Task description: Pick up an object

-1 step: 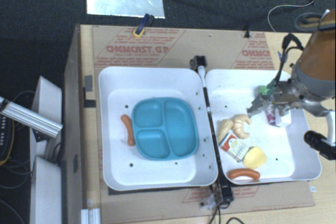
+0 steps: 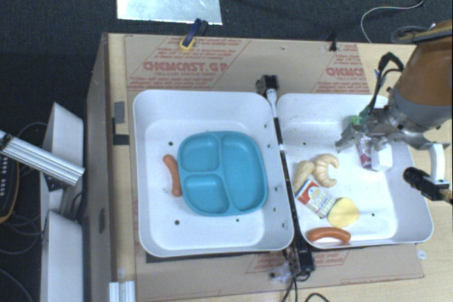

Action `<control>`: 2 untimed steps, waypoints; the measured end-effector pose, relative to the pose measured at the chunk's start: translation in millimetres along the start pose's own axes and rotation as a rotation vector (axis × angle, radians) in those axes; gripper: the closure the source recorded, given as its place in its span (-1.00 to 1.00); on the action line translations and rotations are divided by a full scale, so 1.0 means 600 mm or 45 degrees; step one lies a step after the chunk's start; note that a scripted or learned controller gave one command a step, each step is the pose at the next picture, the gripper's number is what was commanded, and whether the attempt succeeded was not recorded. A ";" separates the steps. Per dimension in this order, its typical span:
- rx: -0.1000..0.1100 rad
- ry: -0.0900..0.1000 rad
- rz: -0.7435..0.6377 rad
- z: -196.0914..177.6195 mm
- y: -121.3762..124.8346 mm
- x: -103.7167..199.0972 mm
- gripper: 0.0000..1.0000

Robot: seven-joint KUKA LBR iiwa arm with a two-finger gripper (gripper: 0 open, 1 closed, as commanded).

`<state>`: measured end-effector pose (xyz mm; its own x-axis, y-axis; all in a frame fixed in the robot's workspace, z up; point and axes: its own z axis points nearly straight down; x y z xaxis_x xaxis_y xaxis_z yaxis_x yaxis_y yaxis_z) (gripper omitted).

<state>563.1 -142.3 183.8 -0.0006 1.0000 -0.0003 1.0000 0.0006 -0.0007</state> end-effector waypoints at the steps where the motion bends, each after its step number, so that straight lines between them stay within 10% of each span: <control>1: -0.003 0.000 -0.003 0.051 0.098 -0.049 -1.00; 2: -0.015 -0.003 -0.004 0.157 0.068 -0.107 -1.00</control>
